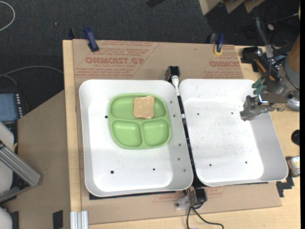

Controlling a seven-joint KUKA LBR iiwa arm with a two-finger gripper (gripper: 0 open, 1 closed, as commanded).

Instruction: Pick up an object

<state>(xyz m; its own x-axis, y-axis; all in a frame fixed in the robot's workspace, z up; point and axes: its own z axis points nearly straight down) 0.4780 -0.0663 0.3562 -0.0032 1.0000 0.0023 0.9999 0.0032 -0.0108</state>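
A tan slice of toast point(143, 107) lies in the top compartment of a green divided plate point(140, 121), which sits in the left white bin point(129, 137). My gripper point(249, 109) hangs over the right bin point(228, 132) near its right wall, far from the toast. Nothing shows between the gripper's tips.
The two bins stand side by side on a cardboard-covered bench point(143, 56), with a black bracket point(173, 72) at the seam between them. Blue point(90, 38) and yellow point(219, 46) clamps hold the board at the back edge. Cables trail at the front point(195, 209).
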